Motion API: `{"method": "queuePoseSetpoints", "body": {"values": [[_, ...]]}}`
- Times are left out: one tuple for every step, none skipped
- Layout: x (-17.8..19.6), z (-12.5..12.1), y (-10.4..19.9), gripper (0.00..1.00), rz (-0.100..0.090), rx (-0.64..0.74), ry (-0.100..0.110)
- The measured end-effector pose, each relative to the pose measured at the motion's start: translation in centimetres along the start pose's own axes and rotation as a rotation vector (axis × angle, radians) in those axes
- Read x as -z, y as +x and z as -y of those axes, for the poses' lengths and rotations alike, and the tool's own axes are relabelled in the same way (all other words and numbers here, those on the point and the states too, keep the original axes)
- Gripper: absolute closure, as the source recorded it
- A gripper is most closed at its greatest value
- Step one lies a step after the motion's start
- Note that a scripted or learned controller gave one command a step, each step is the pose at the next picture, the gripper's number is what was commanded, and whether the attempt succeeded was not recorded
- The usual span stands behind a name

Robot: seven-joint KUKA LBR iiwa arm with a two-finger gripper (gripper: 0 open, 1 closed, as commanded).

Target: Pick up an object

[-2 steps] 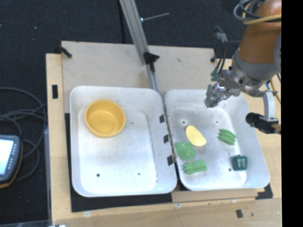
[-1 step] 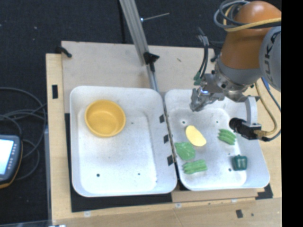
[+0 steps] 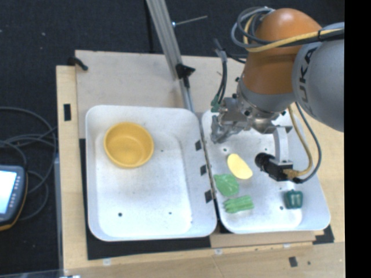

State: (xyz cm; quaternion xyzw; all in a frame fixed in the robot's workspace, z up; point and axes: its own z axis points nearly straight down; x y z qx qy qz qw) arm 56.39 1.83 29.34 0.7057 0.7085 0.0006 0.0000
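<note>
My gripper (image 3: pixel 221 133) hangs over the back left part of the right bin (image 3: pixel 310 216), close to the divider between the bins. A pale yellow oval piece (image 3: pixel 239 166) lies just in front of it and to the right. Two green pieces sit nearer the front: one lumpy (image 3: pixel 226 184) and one ribbed (image 3: pixel 238 204). A small dark green block (image 3: pixel 293 199) rests at the front right. In the left bin (image 3: pixel 145 213) a yellow bowl (image 3: pixel 128 144) stands upright at the back left. I see nothing between the fingers.
A slanted metal post (image 3: pixel 168 39) rises behind the bins. A black cable fitting (image 3: pixel 272 167) of the arm hangs over the right bin's middle. A handheld pendant (image 3: pixel 8 193) lies off the bench at the far left.
</note>
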Motion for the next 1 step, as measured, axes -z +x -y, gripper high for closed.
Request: {"method": "queuePoseSetpoints", "body": {"values": [[-0.72, 0.46, 4.34, 1.00, 0.000, -0.001, 0.000]]}}
